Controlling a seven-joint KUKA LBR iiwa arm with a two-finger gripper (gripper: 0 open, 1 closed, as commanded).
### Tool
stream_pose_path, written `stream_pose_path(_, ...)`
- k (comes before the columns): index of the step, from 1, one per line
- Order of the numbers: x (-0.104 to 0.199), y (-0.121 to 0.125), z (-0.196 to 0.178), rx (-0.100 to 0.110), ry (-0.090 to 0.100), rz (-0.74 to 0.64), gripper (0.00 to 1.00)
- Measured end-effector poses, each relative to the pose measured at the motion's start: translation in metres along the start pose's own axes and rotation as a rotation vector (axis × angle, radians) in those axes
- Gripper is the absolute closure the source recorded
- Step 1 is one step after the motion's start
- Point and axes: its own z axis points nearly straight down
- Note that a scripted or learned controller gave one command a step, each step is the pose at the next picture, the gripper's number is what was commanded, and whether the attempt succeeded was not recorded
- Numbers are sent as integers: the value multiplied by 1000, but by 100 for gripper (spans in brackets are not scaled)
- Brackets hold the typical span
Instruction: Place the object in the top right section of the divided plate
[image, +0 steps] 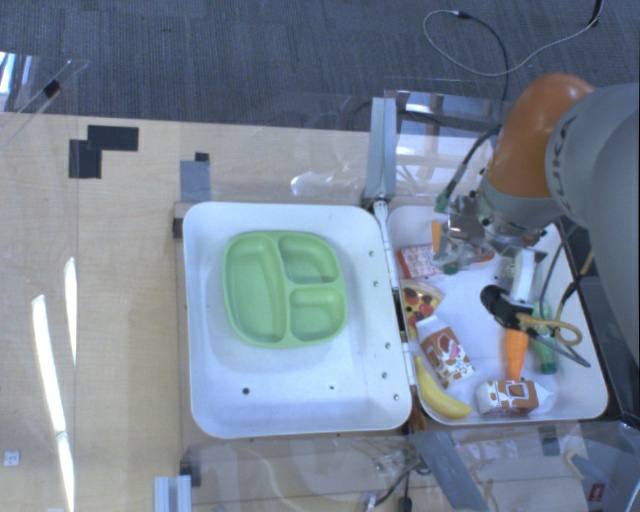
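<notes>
- Several small things lay in the right bin (470, 300). None was on the divided plate (255, 295), which sat bare in the left bin (290, 390).
- My gripper (462, 240) hung over the far end of the right bin, under the wrist. Released or clenched, I could not tell, and I saw nothing held.
- The task did not say which thing was the object. My guess was the red-and-white packet (417, 261), since it lay just beside the gripper, close to the bin's left wall.
- The packet looked flat, thin and light, probably card or foil, and not fragile. Because it lay flat on the floor, a straight pinch from above would likely have slid off. I judged it better to take it across its short width or catch an edge.
- The pizza slice (420, 298) sat just below the packet and almost touched it, so there was a risk of nudging it or grabbing both.
- The banana (437, 392) and carrot (514, 352) lay further down the bin. They looked like toy plastic, light and stiff with smooth, rounded sides, so probably slippery. I would have taken either one across the middle.
- The top right section (308, 258) was one of the plate's two smaller compartments. A light thing could skid over the low divider, so I judged a low release best.
</notes>
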Motion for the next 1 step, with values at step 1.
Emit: stream_pose_path(1, 61, -49, 0, 0, 2, -204, 100)
